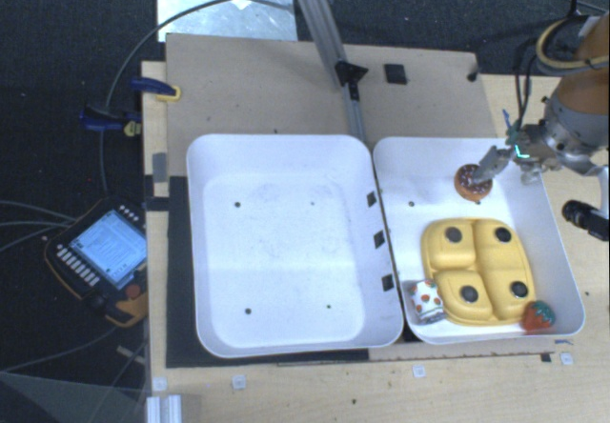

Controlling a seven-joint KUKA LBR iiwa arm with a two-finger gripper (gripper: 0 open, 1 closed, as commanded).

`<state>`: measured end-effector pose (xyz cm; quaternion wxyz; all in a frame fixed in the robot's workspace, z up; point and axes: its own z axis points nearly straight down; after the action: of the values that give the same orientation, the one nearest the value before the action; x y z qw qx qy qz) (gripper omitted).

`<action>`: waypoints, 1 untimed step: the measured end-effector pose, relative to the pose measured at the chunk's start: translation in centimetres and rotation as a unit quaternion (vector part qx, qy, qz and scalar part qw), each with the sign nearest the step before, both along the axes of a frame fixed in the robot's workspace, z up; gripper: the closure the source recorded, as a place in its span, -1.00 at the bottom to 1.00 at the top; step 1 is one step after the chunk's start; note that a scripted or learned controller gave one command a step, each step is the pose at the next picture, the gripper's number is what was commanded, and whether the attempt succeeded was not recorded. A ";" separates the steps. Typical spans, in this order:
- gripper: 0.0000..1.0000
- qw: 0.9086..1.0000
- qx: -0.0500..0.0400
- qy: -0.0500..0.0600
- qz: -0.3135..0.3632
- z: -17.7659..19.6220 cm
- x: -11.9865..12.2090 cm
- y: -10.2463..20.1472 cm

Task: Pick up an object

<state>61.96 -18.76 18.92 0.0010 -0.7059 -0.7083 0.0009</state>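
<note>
My gripper (488, 167) sits at the upper right of the frame, reaching in from the right edge over the right bin (410, 159). Its tip is right at the small brown donut-like ring (470, 182), touching or just above it; I can't tell which from this angle. Whether my tool is clenched or released, I can't tell either (the tip is small and blurs into the ring), so I won't claim a hold on anything.

The ring looks like my likely target, lying near the bin's top wall, apart from the other stuff. That's prob why the arm is here: it's isolated, so there's room on either side of it.

Rest of the right bin: a big yellow four-lobed block (477, 271) w/ dark holes fills the lower middle, too wide for an easy pinch, I'd judge. A small white spotted item (425, 301) is wedged between the block's lower-left side and the bin wall, awkward to reach. A red strawberry-like piece (538, 315) is tucked in the lower right corner, touching the block, also cramped.

The left bin (205, 164) sits to the left of center, well apart from my wrist.

Risk as I see it: the ring is low and flat, so a shallow approach could push it aside instead of catching it.
</note>
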 end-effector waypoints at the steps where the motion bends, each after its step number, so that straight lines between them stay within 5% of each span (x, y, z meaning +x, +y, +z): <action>1: -1.00 1.000 0.000 -0.002 0.000 0.2 0.1 0.0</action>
<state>62.09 -18.75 19.16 -0.0010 -0.7057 -0.7086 -0.0004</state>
